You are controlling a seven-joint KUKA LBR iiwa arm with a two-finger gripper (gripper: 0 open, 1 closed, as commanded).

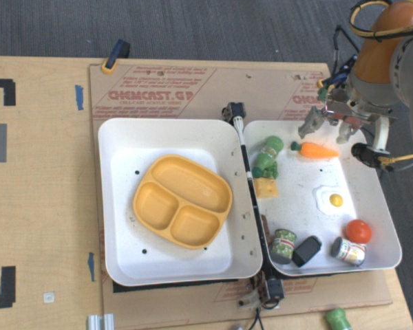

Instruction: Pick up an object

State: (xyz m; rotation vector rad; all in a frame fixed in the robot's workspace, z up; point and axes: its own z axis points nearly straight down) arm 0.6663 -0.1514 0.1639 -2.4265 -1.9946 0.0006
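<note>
Hovering above the carrot (319,151), claw (328,125) spread apart; toy looks light, rigid, slick; grip mid-body, across its width.

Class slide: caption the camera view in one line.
Open gripper poised above a toy carrot in the right bin; yellow divided plate in the left.

An orange carrot (319,150) lies flat near the far edge of the right bin (385,212). Its tapered tip points right, its green top left.
</note>
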